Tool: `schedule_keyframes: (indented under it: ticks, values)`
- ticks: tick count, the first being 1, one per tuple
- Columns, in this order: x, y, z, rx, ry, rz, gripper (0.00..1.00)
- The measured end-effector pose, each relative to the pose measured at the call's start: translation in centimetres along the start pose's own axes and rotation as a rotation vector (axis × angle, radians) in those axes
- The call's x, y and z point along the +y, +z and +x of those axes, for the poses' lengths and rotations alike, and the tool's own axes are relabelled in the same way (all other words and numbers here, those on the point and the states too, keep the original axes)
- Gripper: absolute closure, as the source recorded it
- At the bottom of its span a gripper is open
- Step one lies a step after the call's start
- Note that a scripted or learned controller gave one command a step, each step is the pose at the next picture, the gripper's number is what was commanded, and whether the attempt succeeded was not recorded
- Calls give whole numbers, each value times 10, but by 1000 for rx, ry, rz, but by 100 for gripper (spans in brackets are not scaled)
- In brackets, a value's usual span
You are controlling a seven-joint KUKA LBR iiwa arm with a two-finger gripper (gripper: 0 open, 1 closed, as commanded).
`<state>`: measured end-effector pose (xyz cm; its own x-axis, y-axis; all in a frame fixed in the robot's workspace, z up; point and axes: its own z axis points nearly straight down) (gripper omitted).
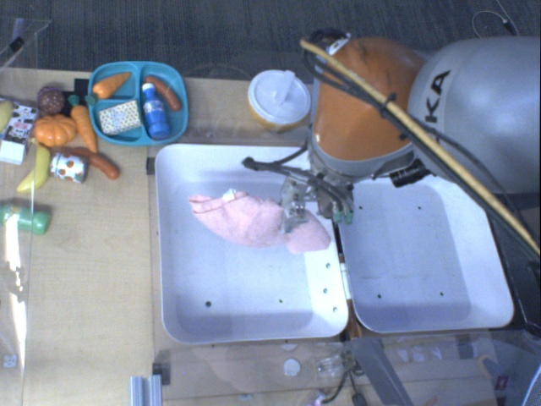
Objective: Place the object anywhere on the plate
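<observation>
Altogether one pink cloth point(250, 219) lies in the left of two bins point(182, 252), fingers point(296, 212) closed on it.

Brightness: even and bright overall.
Glare: left bin point(211, 311) floor washed near white; sheen on the arm's grey shell point(482, 91).
Shadows: soft shade under the arm, falling toward 9 o'clock across the pink cloth point(245, 218).
Reflection: pale streaks on the surface point(76, 311) at 8 o'clock.
Sharpness: mild blur throughout; small toys at 10 o'clock poorly resolved.
</observation>
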<state>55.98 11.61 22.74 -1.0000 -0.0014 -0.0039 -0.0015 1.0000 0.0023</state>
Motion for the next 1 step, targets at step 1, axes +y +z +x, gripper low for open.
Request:
schedule_keyframes:
  ticks: [1]
  values:
    - [0,0,0,-1,1,0,0]
